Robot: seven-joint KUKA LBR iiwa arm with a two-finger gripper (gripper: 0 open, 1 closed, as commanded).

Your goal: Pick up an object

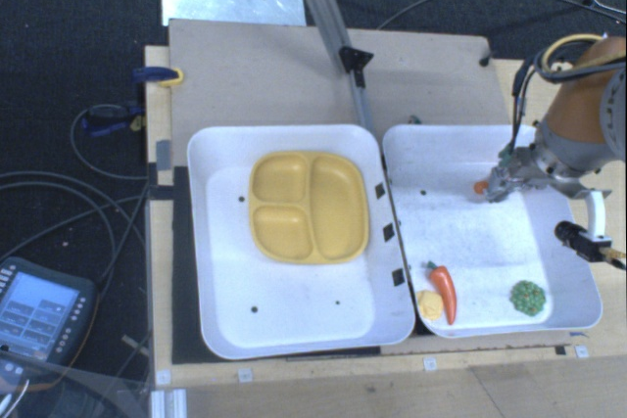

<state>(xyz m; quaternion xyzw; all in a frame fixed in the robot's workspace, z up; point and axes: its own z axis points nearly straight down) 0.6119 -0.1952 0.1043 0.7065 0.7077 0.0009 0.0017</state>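
Though its state is unclear, the tool (497, 188) touches a small orange object (480, 187).

My arm (588, 113) is running out of the picture at the right edge, so only its last part with the orange band is showing. My pincer (500, 186) is covering most of a small orange thing (480, 187) in the right bin (470, 147), and I cannot tell what this thing is or whether I am touching it. The handheld screen (34, 318) at the lower left is being cut by the edge too.
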